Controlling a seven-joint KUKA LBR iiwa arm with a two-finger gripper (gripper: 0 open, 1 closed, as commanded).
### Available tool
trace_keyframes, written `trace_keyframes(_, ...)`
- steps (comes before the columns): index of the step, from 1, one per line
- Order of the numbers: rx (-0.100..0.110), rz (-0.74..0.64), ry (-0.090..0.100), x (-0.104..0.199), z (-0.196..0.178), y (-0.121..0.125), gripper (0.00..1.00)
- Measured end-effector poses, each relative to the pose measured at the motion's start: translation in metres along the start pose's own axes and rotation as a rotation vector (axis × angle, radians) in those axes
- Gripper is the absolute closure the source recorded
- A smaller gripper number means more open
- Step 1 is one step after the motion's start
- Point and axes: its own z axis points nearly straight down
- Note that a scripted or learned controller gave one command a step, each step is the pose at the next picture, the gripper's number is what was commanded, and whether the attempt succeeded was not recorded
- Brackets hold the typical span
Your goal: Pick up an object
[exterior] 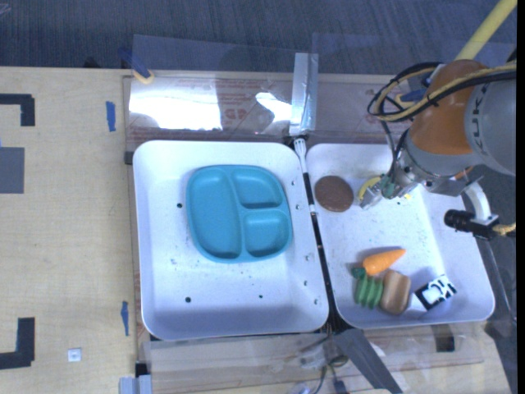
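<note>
In the right bin [459, 253], a brown round disc [334, 193] lies near the back left. An orange carrot [384, 261], a green ridged piece [367, 290] and a tan bun-like piece [396, 291] sit clustered at the front. A black and white cube [435, 292] rests at the front right. My gripper [379, 190] hangs low over the back of this bin, just right of the brown disc, with the grey and orange arm [447, 130] behind it.
A blue divided plate [239, 213] lies in the left bin [156, 245]. A raised divider [312, 220] separates the two bins. Cables loop around the wrist [402, 89]. A clear panel [213, 97] stands behind the bins.
</note>
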Motion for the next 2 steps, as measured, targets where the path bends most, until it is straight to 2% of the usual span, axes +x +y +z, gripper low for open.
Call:
trace_keyframes(1, 0.002, 0.0, 0.001, 0.0, 0.001, 0.0, 0.0)
trace_keyframes(2, 0.039, 0.066, 0.019, -0.029, 0.005, 0.034, 0.0)
